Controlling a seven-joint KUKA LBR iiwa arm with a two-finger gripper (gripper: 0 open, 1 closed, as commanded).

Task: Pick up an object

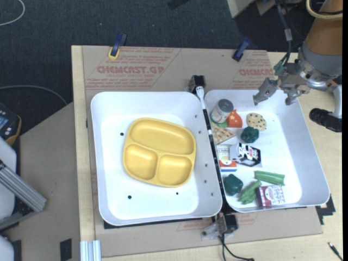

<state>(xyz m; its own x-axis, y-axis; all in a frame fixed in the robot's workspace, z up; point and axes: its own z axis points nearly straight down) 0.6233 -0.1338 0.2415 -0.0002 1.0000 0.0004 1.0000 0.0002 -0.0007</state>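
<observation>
A: Claw: clenched or released?

B: Released. Hung with both fingers spread and nothing between them, above the far rim of the right bin. Probably kept high so as to leave the heap below open to choice.

A: And anything to pick up?

B: Plenty, all lying loose in that bin. Just on the camera's side of the claw: a speckled cookie, a red piece, a small tin can and a dark green lump. Sat crowded, some touching, so looked awkward to take singly. Farther from the claw, toward the near rim: a black-and-white carton, a green pod and a red box.

A: And off to the view's left of the claw?

B: Well apart from it, a yellow divided plate flat in the left bin on the counter. Judged too broad and low for those fingers. Cookie judged the likeliest target, being nearest the claw.
</observation>
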